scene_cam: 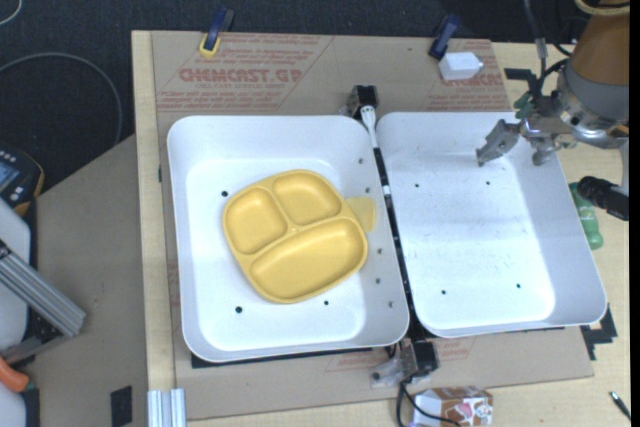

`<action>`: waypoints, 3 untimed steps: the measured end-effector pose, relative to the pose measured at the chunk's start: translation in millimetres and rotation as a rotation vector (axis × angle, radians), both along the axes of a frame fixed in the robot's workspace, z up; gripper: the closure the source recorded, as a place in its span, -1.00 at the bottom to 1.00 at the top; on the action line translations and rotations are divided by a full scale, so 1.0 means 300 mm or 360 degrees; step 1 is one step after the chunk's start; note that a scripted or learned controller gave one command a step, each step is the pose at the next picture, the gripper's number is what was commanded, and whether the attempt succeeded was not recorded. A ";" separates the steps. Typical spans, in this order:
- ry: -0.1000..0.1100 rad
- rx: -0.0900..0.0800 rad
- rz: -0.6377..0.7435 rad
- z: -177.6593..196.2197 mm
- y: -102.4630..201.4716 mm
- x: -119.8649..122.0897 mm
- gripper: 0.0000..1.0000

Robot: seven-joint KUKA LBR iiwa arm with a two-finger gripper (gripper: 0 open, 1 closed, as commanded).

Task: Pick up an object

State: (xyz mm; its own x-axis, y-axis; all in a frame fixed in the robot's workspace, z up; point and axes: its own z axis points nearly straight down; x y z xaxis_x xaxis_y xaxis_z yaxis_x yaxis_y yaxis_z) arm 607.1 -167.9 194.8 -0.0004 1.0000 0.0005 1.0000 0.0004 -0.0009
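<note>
We see the arm cut off by the right edge of the view, so only its wrist, with the orange band, and the tool show. The tool hangs over the far right corner of the right bin; its two grey fingers stand spread apart, with nothing between them. They are small and partly lost against the white bin wall, so we cannot tell whether their tips touch the bin floor. The task's thing, one yellow divided plate with three compartments, lies flat in the middle of the left bin, well apart from the tool. A pale yellow flat piece pokes out from under the plate's right rim; most of it is hidden, and we cannot say what it is. We count two white bins, side by side and touching along a dark seam, both resting on one brown cardboard sheet that covers the surface. Two clamps sit on the sheet's far edge: one yellow and blue clamp on the left, one blue clamp on the right, with a small white block just beside the latter. A green object lies just outside the right bin's right wall, partly cut off and too blurred to name.
</note>
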 end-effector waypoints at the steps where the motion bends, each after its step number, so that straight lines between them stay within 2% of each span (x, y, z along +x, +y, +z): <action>1: 0.0002 0.0004 0.0007 0.131 0.197 -0.115 -1.00; 2: -0.0026 0.0001 0.0013 0.638 0.397 -0.279 -1.00; 3: -0.0020 0.0003 0.0012 0.900 0.581 -0.412 -1.00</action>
